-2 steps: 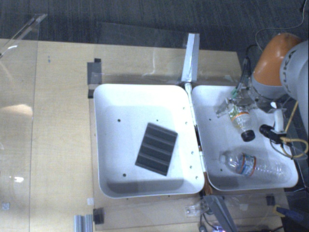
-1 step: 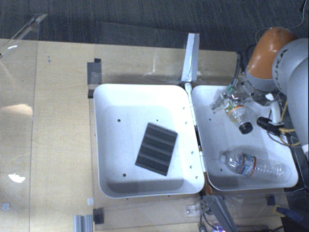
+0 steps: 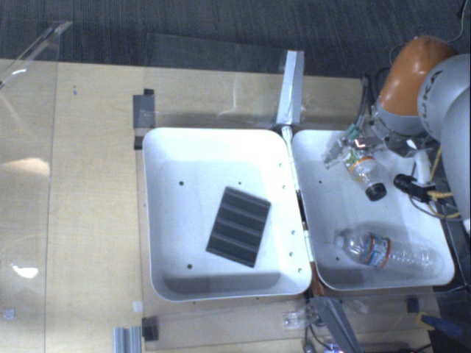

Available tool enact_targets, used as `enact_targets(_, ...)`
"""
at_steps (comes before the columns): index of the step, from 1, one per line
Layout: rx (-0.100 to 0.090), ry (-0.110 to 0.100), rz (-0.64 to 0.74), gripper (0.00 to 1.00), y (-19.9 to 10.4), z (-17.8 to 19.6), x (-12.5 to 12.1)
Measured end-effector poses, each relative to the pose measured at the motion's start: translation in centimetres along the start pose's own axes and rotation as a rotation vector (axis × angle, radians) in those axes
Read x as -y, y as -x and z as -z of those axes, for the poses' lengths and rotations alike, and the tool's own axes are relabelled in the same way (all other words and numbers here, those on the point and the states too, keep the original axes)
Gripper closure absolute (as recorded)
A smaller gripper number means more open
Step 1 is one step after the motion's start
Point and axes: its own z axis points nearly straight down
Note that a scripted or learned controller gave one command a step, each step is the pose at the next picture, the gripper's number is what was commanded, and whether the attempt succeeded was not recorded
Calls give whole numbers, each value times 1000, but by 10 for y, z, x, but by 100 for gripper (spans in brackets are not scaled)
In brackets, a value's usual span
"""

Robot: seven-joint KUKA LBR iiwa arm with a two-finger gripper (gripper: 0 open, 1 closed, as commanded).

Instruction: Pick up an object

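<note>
- In the right bin (image 3: 383, 284), up at about 12 o'clock, a small clear bottle (image 3: 361, 169) lies tilted, with its black cap (image 3: 376, 191) pointing toward 5 o'clock.
- From here I can read no brand or writing on it. Its upper end is a glare of clear plastic and hard to make out.
- The gripper (image 3: 354, 143) sits right over that upper end, at the bottle's 11 o'clock. It blurs into the bottle's shine, so I cannot tell whether it is open or closed, or whether it has the bottle at all.
- Behind it, toward 2 o'clock, the grey arm (image 3: 445, 98) with its orange band (image 3: 411, 72) runs off the right edge. Dark cables (image 3: 421, 190) hang by the bin's right wall.
- At 6 o'clock in the same bin a larger clear bottle (image 3: 394, 252) lies on its side, well apart from the small one. Its label (image 3: 377, 250) shows blue and orange, but the print is too small to read.
- In the left bin (image 3: 156, 197), near the middle, a dark ribbed slab (image 3: 238, 226) lies flat and skewed. It carries no visible marking.
- Both bins rest on the pale wooden bench (image 3: 81, 197).
</note>
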Motion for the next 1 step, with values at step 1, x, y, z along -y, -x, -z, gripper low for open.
enact_targets(1,1,7,187,100,-71,95,-14)
